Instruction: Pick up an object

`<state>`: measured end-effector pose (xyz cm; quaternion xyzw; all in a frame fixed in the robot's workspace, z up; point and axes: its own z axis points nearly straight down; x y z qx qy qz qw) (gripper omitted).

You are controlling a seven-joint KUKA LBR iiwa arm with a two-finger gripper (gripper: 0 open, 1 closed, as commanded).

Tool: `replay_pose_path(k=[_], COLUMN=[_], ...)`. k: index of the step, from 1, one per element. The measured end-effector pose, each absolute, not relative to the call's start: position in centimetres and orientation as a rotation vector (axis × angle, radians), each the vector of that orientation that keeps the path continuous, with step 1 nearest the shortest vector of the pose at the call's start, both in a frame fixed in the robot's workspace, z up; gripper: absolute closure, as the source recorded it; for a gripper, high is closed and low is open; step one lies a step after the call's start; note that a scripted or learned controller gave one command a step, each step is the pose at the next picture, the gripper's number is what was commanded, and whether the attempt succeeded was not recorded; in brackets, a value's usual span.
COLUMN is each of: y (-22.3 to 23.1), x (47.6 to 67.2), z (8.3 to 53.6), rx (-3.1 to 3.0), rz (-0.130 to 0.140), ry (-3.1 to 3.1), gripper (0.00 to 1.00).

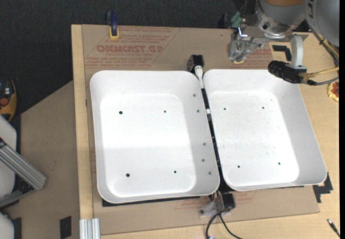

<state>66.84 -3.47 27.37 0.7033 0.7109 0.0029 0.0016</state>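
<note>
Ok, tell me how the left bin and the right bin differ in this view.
The left bin has a floor lit brightly in front and shaded behind; the right bin looks evenly lit with faint specks. The gripper hangs just past the right bin's far rim, well away from the left bin. Both are shallow, white, round-cornered, with four dark dots on the floor.

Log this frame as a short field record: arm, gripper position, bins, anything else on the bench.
arm: grey, orange band above the wrist, reaching in from the upper right
gripper: hovers above the brown board, past the far rim of the right bin; nothing visibly held
left bin: white, shallow, small dark dots on its floor
right bin: white, shallow, faint dark specks and dots on its floor
bin relation: side by side, inner rims meeting along a black strip
board: brown, red lettering, blue clamp at its far edge
</note>
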Motion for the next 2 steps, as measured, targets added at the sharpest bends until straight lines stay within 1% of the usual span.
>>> replay_pose_path(k=[1, 2], y=[-3.1, -1.2], x=[66.1, 64.0], z=[30.4, 32.9], rx=[2.217, 2.218], rz=[0.005, 0.004], ry=[2.22, 2.222], gripper=[1.0, 1.0])
